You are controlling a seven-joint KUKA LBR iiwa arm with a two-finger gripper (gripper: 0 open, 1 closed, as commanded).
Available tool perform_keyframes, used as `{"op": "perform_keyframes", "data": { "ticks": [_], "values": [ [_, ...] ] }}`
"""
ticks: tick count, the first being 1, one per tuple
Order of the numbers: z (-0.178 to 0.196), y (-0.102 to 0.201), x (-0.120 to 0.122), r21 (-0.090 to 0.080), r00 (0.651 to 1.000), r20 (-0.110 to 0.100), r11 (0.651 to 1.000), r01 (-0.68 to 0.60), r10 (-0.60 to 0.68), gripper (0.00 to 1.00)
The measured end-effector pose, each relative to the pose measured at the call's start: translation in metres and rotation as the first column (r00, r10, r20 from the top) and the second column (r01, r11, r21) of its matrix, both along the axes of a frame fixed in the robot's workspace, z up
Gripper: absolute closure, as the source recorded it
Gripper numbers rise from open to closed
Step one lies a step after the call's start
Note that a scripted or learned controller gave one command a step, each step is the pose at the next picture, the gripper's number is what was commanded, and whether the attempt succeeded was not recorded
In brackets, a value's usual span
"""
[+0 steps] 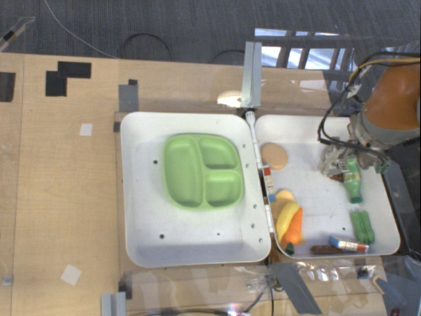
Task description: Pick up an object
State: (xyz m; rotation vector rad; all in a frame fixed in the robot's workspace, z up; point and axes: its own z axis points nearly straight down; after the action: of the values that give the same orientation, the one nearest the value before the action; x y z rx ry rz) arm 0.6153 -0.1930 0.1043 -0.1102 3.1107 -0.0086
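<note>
- Gripper (342,165) on the grey arm with the orange band (395,97) sits low over the upper right part of the right-hand shallow white bin (309,196), reaching in from the right.
- Fingers are kind of a dark blur from this angle, so I honestly can't tell if they're spread or closed, or if anything is between them.
- Green plastic bottle (353,182) lies right by the gripper, its top end touching or tucked just under it, the body pointing down toward the near edge.
- Same bin also has a round tan cookie-looking disc (274,156) near the top left corner, and a yellow banana (285,217) with an orange carrot (295,229) lying against it along the left wall.
- Dark green ridged pickle-like piece (362,227) lies near the right wall, below the bottle, and a marker with red and blue ends (348,245) lies near the front edge.
- Left-hand white bin (141,236) holds a light green divided plate with three compartments (201,171), roughly in the middle.
</note>
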Motion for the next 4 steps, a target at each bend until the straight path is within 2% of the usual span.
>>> {"op": "perform_keyframes", "data": {
  "ticks": [1,2,3,4],
  "values": [
    [0.146,0.017,0.058,-0.003,0.991,-0.005,0.991,-0.131,0.131,1.00],
    [0.140,0.017,0.056,0.002,0.992,-0.015,0.992,-0.129,0.129,0.00],
    [-0.009,0.011,0.053,0.008,0.990,-0.029,0.990,-0.141,0.142,0.00],
    [-0.016,-0.014,0.008,0.001,0.991,-0.017,0.991,-0.131,0.131,0.00]
  ]
}}
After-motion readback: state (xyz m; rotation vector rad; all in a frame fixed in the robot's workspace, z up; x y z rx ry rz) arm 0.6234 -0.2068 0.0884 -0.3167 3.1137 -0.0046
